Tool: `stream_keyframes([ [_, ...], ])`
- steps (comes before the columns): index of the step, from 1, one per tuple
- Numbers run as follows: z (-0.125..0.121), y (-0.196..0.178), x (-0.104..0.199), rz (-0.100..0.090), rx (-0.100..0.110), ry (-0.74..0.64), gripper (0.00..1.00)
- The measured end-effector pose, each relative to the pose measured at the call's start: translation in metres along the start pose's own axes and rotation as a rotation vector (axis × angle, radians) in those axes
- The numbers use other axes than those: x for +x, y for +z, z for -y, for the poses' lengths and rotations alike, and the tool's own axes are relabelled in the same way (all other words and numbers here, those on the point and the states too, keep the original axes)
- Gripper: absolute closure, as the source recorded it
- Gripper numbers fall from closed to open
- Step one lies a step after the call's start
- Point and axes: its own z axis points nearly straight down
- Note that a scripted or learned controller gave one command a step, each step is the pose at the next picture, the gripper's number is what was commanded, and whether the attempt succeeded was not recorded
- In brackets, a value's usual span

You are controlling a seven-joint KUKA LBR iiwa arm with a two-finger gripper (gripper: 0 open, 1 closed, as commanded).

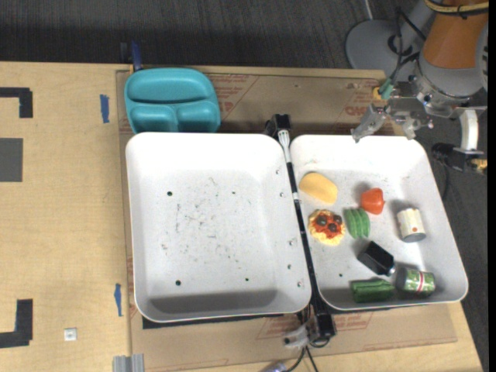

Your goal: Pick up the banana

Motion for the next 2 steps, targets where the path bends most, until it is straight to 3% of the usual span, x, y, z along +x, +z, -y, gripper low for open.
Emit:
stream_keyframes([
  [1,0.006,0.051,0.088,-0.001,0.001,-0.042,0.0],
  [2,0.072,0.051,0.149,0.0,0.002,-0.045,0.0],
])
